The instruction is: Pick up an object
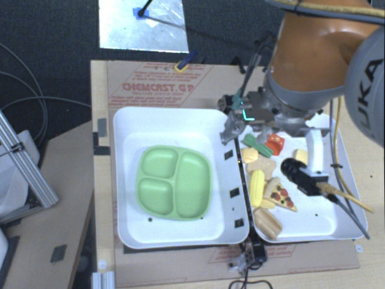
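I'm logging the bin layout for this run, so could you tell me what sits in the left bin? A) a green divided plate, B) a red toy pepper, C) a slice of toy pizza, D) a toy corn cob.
A: the green divided plate lies in the left bin, while the pizza slice and the corn cob lie in the right bin.

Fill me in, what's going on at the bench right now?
The KUKA arm reaches in from the right and hangs over the right bin, above a cluster of toy food: a corn cob, a pizza slice, a bread roll, and red and green pieces. The gripper sits at the divide between the bins, and nothing shows in it. The left bin holds a green divided plate.
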Robot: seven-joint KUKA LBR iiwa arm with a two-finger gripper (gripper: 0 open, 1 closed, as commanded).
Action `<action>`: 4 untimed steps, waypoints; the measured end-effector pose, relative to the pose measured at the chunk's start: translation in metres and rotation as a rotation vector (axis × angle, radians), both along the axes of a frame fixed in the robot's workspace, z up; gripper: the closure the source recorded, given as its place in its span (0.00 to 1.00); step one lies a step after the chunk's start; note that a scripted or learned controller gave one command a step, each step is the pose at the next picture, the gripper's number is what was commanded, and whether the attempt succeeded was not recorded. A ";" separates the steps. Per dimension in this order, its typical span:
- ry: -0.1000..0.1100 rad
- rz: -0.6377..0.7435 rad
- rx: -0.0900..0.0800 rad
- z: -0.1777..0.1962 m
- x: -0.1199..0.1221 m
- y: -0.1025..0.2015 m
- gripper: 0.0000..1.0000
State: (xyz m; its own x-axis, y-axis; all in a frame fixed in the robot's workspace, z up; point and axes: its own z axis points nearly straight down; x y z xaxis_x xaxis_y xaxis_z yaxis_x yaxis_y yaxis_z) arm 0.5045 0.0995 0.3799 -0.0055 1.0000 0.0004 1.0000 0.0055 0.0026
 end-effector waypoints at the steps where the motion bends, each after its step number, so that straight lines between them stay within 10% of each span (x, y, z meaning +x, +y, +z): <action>1: 0.004 0.008 0.003 -0.028 -0.020 0.094 0.00; 2: 0.009 -0.005 -0.003 -0.116 -0.019 0.091 0.00; 3: -0.002 -0.008 -0.001 -0.283 -0.016 0.111 0.00; 4: 0.004 -0.011 -0.003 -0.275 -0.017 0.110 1.00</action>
